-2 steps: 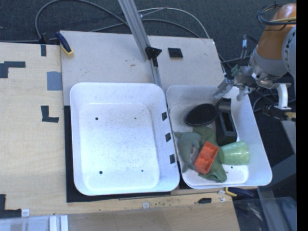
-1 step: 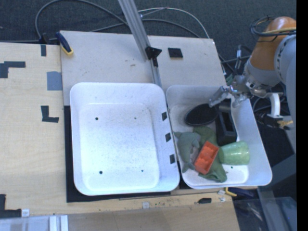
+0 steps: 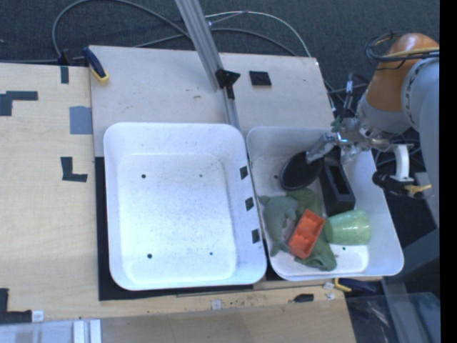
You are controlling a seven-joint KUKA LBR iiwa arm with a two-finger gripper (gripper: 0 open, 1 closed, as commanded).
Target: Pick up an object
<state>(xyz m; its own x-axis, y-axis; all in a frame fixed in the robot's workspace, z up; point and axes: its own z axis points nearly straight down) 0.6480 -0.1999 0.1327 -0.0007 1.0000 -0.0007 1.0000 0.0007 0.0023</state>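
Note:
The right bin (image 3: 378, 263) holds several objects. A black round scoop-like piece (image 3: 295, 171) lies near its middle, and beside it sits a black oblong block (image 3: 337, 189). A crumpled green cloth (image 3: 283, 214) lies lower down with an orange ridged block (image 3: 307, 234) on it. A pale green cup (image 3: 348, 228) rests on its side to the right. My gripper (image 3: 334, 144) hangs over the bin's upper right part, just above the black scoop's upper end and the black block. Nothing visibly hangs from it.
The left bin (image 3: 121, 191) stands beside the right one. A grey slanted pole (image 3: 203, 38) crosses the back of the bench. Cables (image 3: 143, 13) loop behind the board. The arm's orange band (image 3: 400, 48) is at the right edge.

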